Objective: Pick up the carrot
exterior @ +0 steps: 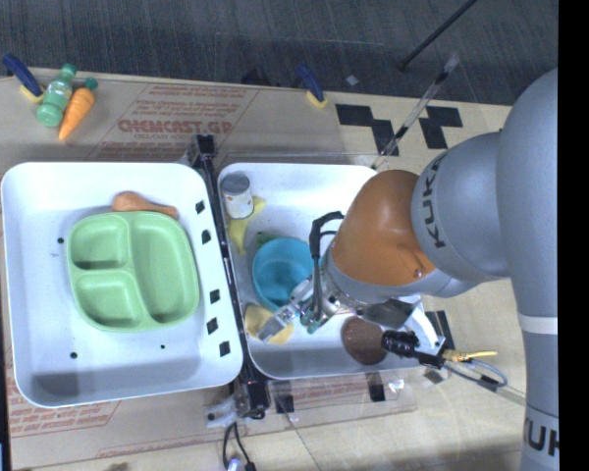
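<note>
An orange carrot (77, 112) with a green top lies on the cardboard beyond the left bin's far left corner, outside both bins. A second orange, elongated piece (143, 203) rests in the left bin (20, 263) against the far rim of the green divided plate (133, 266); I cannot tell what it is. My gripper (293, 319) is low in the right bin (304, 177), near its front left part, just in front of the blue bowl (280, 266) and beside a yellow item (265, 326). It is far from both orange pieces.
The right bin also holds a small can (238, 195), a yellow-green piece (243, 232) and a brown round object (361, 340). A green bottle (54, 98) lies beside the carrot. The arm's orange band (378, 243) covers the right bin's middle. A black divider (219, 263) separates the bins.
</note>
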You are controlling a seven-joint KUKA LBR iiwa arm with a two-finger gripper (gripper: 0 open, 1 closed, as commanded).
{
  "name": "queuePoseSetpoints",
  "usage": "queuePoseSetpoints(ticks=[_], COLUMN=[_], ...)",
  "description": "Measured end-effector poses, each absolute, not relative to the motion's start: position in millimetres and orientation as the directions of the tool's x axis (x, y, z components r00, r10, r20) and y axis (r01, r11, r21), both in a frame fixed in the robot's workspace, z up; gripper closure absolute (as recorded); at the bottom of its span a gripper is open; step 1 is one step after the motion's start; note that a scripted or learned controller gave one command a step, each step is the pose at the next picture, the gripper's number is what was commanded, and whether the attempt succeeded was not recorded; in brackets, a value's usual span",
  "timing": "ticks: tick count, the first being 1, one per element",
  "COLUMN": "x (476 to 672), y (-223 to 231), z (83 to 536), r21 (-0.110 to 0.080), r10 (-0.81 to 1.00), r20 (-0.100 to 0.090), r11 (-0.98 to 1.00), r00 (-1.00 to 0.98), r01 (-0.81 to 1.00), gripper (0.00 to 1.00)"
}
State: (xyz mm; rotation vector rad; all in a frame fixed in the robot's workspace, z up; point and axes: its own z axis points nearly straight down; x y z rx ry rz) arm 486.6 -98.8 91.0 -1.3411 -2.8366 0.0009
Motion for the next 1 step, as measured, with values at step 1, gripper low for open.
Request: queuePoseSetpoints(ticks=[1], x=[490.4], y=[-98.4], z=[103.9], r21=[0.003], r10=[0.765], r20=[-0.004], r11=[0.644], r00=[-0.644], r01=[0.765], gripper=[1.0])
